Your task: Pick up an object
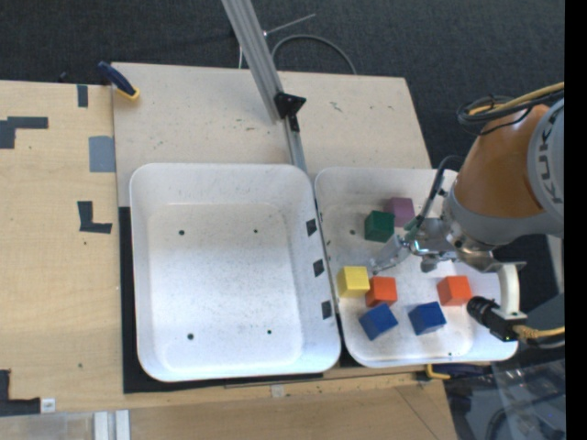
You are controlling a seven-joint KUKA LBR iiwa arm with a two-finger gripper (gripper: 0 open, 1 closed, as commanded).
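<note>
gripper [393, 253] – grip state cannot be told | yellow block [354, 280] just below-left of it, orange block [382, 290] beside – nearest targets

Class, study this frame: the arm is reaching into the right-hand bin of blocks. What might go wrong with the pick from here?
1. The yellow block touches the orange block, so the gripper above them may nudge both.
2. The blue block lies close below and might get pushed aside.
</note>
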